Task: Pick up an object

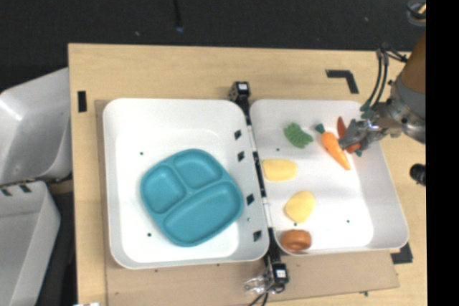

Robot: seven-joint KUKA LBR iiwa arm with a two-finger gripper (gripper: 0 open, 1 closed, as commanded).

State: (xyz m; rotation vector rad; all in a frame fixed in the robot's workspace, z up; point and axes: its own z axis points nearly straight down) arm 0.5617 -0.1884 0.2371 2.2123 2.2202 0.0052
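We've got the arm (410,93) coming in from the right edge of the frame, end effector (356,137) low over the upper right corner of the right bin (380,226). It sits right at the carrot (334,150), which lies slanted, thick end up-left and tip down-right, just beside a small red piece (341,127) and a small teal bit (320,128). We can't tell whether the end effector is spread or closed, and we can't see the carrot gripped in it, so we don't count this as a grasp yet. Other candidates in the same bin: green leafy piece (297,135) to the left of the carrot, upper yellow piece (279,169) near the divider, lower yellow piece (300,206) mid-bin, brown round item (295,240) touching the bottom wall. Left bin (122,240) holds only a blue divided plate (190,195); not relevant. Our read: carrot is the target, step in hand is the close-and-lift. To do it well we'd straddle the carrot across its narrow axis near the thick end, not along its length, keep clear of the red piece so it doesn't get pinched too, close fully before any lift, then go straight up. Risk we see: tapered body can squirt out toward the tip, and the bin wall on the right is close.
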